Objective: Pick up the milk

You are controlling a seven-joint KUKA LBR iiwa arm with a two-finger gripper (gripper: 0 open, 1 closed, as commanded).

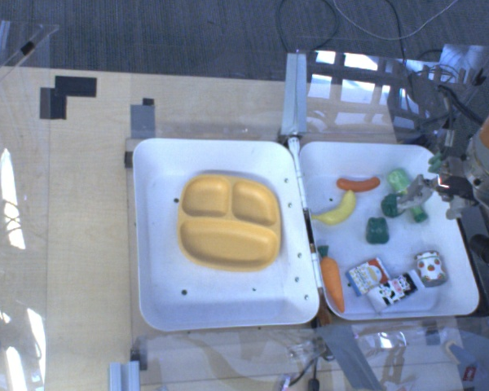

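bench: you are looking down at a pale wooden bench (73, 218) bearing two shallow white bins side by side, with black cables looping across the dark floor at the top
left bin: the left bin (159, 300) holds a yellow divided tray (230, 221) with two small compartments at the back and one long one at the front, lying near the bin's middle
right bin: the right bin (456, 296) holds all the small things
milk: you find the milk (391, 290), a small carton with black and white patches, lying on its side near the front edge of the right bin, just right of a blue and red carton (367, 275) that touches it
near the milk: a small round white and red-brown thing (430, 269) sits just right of the milk; an orange carrot (332, 285) lies along the bin's left wall, left of the cartons
back of the right bin: a red sausage (358, 184), a yellow banana (336, 211) just in front of it, a light green thing (398, 179), and two dark green pieces (378, 230)
arm: it reaches in from your right, grey with the orange band at the frame edge
gripper: the gripper (413, 195) sits over the back right part of the right bin, among the green pieces and well apart from the milk; you cannot tell from here how far it is open, and nothing can be made out in its grasp
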